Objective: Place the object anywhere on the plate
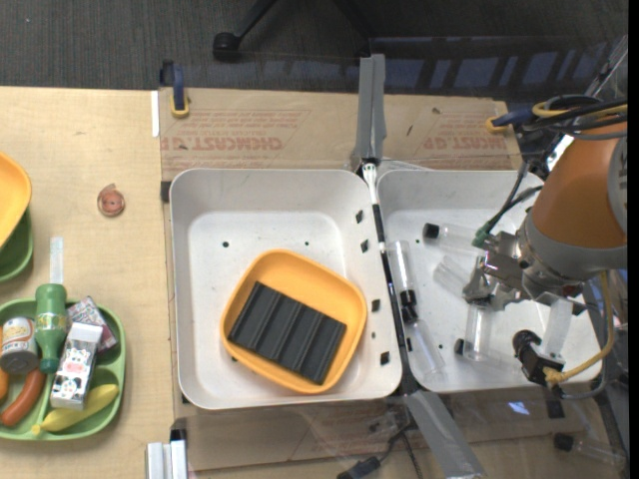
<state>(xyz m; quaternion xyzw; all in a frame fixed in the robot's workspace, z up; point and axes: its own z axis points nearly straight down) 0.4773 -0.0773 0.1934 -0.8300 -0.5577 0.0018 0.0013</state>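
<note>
A yellow-orange square plate [246, 289] lies in the left bin [200, 267], towards its front. A black ridged slab [290, 333] rests flat on the plate and covers most of its floor. Several clear plastic tubes with black caps lie in the right bin [439, 193]: one [399, 267] along the left wall, one [446, 236] near the middle, and one [476, 331] upright in the view towards the front. My gripper [483, 285] hangs low over the right bin, just above that last tube, beneath the orange band of the arm [584, 203].
On the bench at the left stands a green tray [108, 387] with toy food and a bottle, and a yellow bowl [12, 203] sits at the far left edge. Cables hang beside the arm [539, 357] on the right. A metal divider [371, 108] runs between the bins.
</note>
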